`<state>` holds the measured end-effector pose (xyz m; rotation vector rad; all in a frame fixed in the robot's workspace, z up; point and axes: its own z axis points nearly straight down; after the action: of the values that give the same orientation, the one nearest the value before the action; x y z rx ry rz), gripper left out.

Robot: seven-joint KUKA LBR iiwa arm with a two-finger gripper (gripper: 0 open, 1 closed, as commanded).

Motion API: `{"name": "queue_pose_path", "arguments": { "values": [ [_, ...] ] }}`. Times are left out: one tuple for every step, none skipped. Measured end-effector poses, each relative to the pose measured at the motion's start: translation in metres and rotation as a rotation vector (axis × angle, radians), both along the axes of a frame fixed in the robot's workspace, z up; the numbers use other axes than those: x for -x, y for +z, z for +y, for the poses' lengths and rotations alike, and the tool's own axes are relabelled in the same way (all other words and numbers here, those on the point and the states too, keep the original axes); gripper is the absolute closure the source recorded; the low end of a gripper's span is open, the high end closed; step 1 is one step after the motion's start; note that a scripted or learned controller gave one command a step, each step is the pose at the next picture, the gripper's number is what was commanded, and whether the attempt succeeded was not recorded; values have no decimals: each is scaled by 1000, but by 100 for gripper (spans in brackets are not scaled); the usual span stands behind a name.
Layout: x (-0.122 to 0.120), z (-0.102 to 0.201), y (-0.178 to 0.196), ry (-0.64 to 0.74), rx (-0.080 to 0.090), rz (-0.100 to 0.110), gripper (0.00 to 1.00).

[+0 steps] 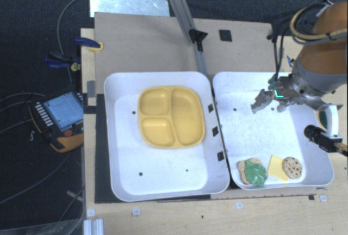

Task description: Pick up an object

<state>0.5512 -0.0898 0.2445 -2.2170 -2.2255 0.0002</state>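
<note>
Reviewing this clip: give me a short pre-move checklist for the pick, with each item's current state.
1. Targets present: green item, yellow wedge and cookie lie at the right bin's near edge: ok.
2. Gripper over the right bin: ok.
3. Gripper above a target: not ok, it sits toward the bin's far side.
4. Fingers free of any object: ok.
5. Finger opening: cannot tell.
6. Targets separated: not ok, wedge and cookie touch.

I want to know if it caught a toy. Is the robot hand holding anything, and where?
No. The gripper hangs over the right bin with nothing in it. The cookie lies below.
</note>
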Motion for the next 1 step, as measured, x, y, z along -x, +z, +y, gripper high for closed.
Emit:
{"name": "queue_pose_path", "arguments": {
  "values": [
    [-1,0,1,0,0,-2,0]
  ]
}}
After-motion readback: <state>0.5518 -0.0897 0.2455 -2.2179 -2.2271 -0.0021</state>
